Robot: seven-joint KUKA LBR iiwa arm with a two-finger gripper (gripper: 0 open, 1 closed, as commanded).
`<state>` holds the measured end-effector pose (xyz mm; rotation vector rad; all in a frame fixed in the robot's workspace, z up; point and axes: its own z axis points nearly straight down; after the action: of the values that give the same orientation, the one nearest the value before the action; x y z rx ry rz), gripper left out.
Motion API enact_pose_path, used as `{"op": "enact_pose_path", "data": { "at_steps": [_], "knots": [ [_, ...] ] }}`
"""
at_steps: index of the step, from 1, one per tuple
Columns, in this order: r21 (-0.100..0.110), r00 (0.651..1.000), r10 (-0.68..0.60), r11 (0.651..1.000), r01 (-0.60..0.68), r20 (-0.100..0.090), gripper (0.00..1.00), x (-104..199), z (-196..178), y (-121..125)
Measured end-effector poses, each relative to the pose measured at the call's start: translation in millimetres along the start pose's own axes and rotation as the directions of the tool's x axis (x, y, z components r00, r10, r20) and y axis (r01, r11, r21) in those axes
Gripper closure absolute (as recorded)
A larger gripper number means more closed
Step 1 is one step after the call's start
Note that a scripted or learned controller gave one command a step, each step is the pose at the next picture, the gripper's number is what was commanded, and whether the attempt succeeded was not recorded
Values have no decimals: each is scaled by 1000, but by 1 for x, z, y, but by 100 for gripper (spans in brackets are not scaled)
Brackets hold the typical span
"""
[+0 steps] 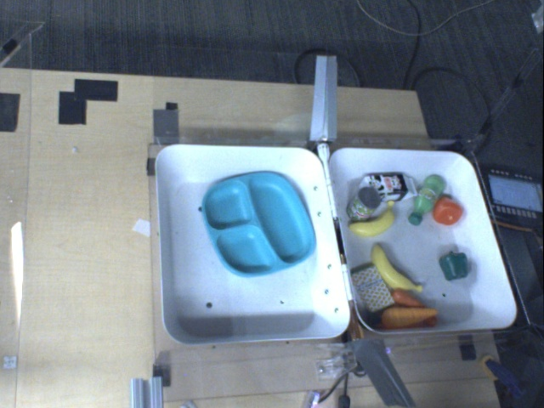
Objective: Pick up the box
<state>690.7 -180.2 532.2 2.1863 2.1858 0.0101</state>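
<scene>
A small box [371,286] with a checkered grey and tan face lies in the right bin [484,219], against its left wall near the front corner. A yellow banana [393,269] lies just above the box, touching its upper right edge. An orange carrot [409,317] rests right in front of the box. A second carton-like pack [388,184], black, white and red, lies near the back of the same bin.
The right bin also holds a second banana [372,224], a green bottle [425,197], an orange-red fruit [448,212] and a green pepper [454,265]. A blue divided plate [257,221] sits in the left bin [183,253]. Cables run behind the bench.
</scene>
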Motion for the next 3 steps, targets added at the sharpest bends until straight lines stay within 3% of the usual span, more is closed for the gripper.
{"op": "enact_pose_path", "data": {
  "at_steps": [3],
  "knots": [
    [-15,1000,-23,1000,24,11,100,7,-34,7]
  ]
}}
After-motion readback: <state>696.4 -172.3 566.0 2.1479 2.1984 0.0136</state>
